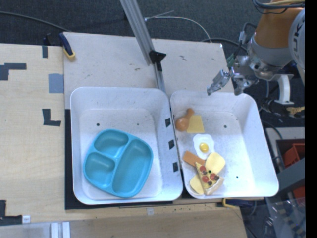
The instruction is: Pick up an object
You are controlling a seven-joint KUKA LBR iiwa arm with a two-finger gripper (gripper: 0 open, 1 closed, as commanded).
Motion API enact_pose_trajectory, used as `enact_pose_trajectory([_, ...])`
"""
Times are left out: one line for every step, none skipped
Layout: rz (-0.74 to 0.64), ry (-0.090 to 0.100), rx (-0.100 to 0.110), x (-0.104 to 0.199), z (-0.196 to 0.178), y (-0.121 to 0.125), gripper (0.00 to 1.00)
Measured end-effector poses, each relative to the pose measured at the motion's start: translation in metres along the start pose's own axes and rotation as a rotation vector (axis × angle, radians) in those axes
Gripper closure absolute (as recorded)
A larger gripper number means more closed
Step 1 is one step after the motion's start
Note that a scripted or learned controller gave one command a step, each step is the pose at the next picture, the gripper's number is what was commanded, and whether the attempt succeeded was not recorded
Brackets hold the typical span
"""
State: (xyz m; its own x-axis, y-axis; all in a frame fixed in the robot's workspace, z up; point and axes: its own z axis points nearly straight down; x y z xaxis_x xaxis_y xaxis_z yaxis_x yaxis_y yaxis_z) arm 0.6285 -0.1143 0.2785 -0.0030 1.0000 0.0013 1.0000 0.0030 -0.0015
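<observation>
We look down on a pale wooden bench (29, 133) bearing two shallow white plastic bins. The left bin (79, 103) holds a blue three-compartment plate (118, 162); the right bin (247, 148) holds toy food: a pizza slice (208, 176), a fried egg (203, 144). Above its far rim hangs the grey two-finger gripper (227, 82), empty; we cannot tell how far open.

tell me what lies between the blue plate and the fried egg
In the camera view, the rims where the two white bins meet lie between the blue plate and the fried egg.
</observation>
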Motion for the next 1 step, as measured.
enact_pose_trajectory([0.005, -0.003, 0.008, -0.0393, 0.0983, 0.0141, 0.00])
